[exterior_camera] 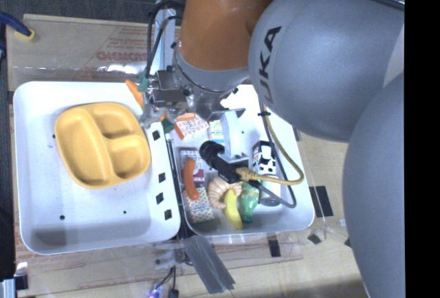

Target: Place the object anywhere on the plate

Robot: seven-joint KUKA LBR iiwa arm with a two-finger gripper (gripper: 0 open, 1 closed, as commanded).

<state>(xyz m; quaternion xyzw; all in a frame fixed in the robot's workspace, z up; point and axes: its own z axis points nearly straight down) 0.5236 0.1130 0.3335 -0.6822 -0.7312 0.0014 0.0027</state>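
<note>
Counter [82, 42]: pale board with faint red print, carrying two shallow white bins side by side.
Left bin [41, 221]: holds one thing on its floor, the plate.
Plate [102, 144]: yellow, divided into three compartments, all of them bare; it lies in the upper half of the left bin.
Orange piece [133, 90]: small, tapered, carrot-like, with a green end; it lies at the upper right corner of the left bin, just beside the plate and not on it. It is the likeliest thing for the task, being nearest the end effector.
Handling (judgement): probably a light, stiff, smooth plastic toy; not fragile, but apt to slip at the narrow tip. Best taken across the thicker middle.
End effector [165, 93]: low over the divide between the bins, close to the orange piece; the wrist hides it from above, so whether it is open, closed or gripping anything cannot be told.
Right bin [302, 217]: crowded with toy food, including a printed packet [191, 126], a red-orange sausage [190, 179], a banana [232, 210] and a green piece [247, 201].
Arm [316, 49]: grey with an orange band, covering the upper right.
</note>
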